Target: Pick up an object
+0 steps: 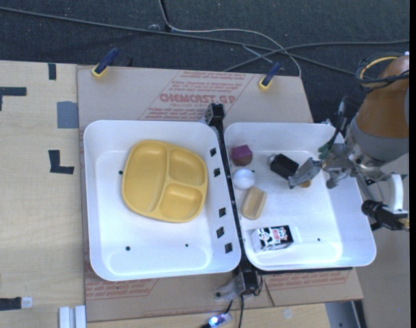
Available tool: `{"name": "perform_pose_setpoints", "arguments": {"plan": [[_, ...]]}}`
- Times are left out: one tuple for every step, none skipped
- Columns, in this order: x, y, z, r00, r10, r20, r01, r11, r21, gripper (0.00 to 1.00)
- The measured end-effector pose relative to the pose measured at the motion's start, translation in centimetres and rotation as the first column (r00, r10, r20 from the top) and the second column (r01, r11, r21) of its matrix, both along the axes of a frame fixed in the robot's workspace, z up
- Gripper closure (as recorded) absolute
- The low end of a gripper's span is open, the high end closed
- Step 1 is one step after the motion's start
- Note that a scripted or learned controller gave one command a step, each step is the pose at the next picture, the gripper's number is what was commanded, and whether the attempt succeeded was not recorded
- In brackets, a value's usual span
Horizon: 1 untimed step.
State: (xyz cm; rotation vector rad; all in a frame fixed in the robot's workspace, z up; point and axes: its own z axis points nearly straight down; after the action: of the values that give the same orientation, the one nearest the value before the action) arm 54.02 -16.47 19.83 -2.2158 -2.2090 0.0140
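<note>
**Ada:** Over the right bin (344,248), near its far right side, hangs the claw (315,171). Whether it is open or closed cannot be told from this slant, and nothing can be seen held in it.

**Ben:** What lies closest to it?

**Ada:** A small black block (283,165), just beside the claw on the side toward the divider. Something small and brownish shows at the claw's tip, too blurred to name. Farther out the same way sit 3 things near the divider: a purple cube (242,154), a white ball (244,178) just below it, and a tan piece (253,203) below that. A black-and-white carton (273,237) lies toward the near edge of the bin, well apart from the claw.

**Ben:** So which should the arm go for?

**Ada:** Any of the 5 would satisfy the task. The black block looks the sensible choice, being nearest and standing apart from the others. To do it well, the claw would likely need to centre over the block, turn to span its narrow side, and come down fully before closing. The ball would probably roll off a poor pinch.

**Ben:** And beyond the divider?

**Ada:** The left bin (105,251), farthest from the claw, holds a yellow divided plate (165,180) with 3 compartments. It looks flat and wide, a hard thing to grip.
</note>
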Motion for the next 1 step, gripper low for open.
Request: {"name": "perform_pose_setpoints", "arguments": {"plan": [[0.32,0.05,0.77,1.000,0.004,0.014,-0.004,1.000,-0.003,0.00]]}}
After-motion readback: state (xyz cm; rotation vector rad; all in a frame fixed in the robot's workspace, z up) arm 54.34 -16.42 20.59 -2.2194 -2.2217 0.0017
